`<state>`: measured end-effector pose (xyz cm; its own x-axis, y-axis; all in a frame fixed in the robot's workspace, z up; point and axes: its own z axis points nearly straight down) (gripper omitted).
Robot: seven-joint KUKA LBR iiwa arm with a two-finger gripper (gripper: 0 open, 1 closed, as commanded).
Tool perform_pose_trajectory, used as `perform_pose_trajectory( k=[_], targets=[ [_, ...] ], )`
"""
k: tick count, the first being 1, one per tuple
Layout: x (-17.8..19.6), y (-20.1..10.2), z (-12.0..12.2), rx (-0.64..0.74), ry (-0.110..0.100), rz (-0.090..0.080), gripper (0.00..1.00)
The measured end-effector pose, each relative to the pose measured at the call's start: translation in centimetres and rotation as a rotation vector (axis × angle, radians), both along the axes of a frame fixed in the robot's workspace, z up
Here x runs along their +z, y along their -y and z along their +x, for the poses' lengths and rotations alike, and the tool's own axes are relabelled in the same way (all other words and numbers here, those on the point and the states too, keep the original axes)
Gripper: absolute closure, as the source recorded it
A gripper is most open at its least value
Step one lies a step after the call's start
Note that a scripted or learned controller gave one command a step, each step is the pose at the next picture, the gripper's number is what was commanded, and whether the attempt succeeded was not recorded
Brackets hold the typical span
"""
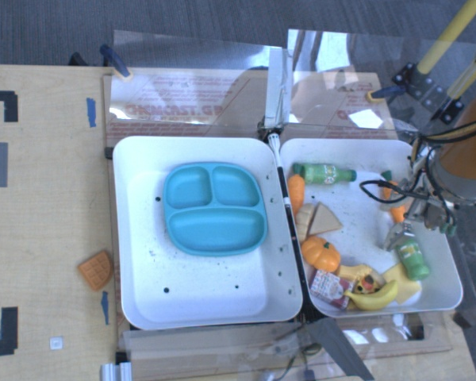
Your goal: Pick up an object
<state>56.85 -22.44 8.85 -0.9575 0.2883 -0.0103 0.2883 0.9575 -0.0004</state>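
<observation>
My gripper (400, 235) hangs low over the right side of the right bin (448, 292). Directly below it, a small green bottle (413, 261) lies on the bin floor, and a small orange piece (398, 212) sits just behind it. Along the bin's front edge lie a yellow banana (378, 294), a red packet (328, 286) and an orange pumpkin-like toy (321, 253). A tan wedge (323, 220), a carrot (296, 192) and a second green bottle (324, 173) lie toward the bin's left and back. I see nothing held in the gripper.
The left bin (143, 292) holds a blue divided plate (214, 207). A brown waffle-like piece (96, 269) lies on the wooden bench left of the bins. Black cables (381, 187) loop from the wrist over the right bin. Clear plastic sheeting (222, 86) stands behind both bins.
</observation>
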Motion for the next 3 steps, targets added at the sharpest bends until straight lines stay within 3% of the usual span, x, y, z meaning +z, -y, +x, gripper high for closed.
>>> perform_pose_trajectory(
  k=[1, 2, 3],
  targets=[
    [0.0, -0.2, 2.2, -0.019, -0.001, 0.002, 0.00],
    [1.5, -0.2, 2.7, -0.018, 0.015, -0.004, 1.00],
    [0.1, -1.5, 6.0, -0.384, -0.014, 0.010, 1.00]
  ],
)
